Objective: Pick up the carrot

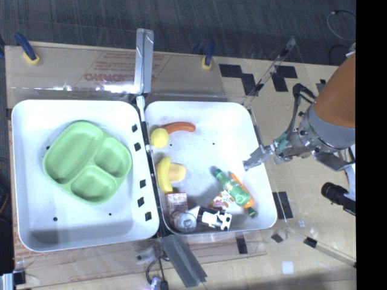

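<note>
The carrot (237, 189), a small rigid, probably light and slick toy, lies near the right bin's (199, 109) right wall; grasp mid-length. Gripper (257, 159) state unclear, above that wall.

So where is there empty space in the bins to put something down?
The right bin has bare floor in its middle, between the carrot near the back and the bottle. Its front edge is crowded with the can and small toys. In the left bin, the green plate leaves free strips along the front and corners.

Two white bins (24, 162), one green plate (87, 160)
</note>
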Motion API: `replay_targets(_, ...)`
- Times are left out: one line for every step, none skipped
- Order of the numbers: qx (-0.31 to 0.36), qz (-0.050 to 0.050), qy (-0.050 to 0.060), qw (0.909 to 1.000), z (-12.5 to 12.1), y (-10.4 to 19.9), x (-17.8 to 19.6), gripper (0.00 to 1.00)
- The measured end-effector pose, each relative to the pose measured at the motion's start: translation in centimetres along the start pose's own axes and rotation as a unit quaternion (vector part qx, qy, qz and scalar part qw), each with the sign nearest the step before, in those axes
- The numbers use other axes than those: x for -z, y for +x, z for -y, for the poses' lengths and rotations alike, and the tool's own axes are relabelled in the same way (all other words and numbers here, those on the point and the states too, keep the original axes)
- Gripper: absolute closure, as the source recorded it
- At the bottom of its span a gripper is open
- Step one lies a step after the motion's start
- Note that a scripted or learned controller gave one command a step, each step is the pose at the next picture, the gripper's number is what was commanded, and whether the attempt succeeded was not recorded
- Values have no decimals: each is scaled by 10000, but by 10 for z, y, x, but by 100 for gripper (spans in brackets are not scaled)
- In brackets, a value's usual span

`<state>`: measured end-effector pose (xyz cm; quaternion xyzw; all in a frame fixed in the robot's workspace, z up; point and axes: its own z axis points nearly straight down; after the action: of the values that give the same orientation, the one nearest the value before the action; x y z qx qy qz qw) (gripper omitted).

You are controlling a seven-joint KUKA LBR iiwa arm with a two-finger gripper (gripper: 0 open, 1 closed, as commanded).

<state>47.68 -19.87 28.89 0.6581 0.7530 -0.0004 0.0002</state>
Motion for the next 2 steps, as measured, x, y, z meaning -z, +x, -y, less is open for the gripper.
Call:
replay_targets(-204, -14, 20, 9998, 2, -5, -164, 0)
replay_targets(888, -17, 8, 9961, 1, -11, -170, 0)
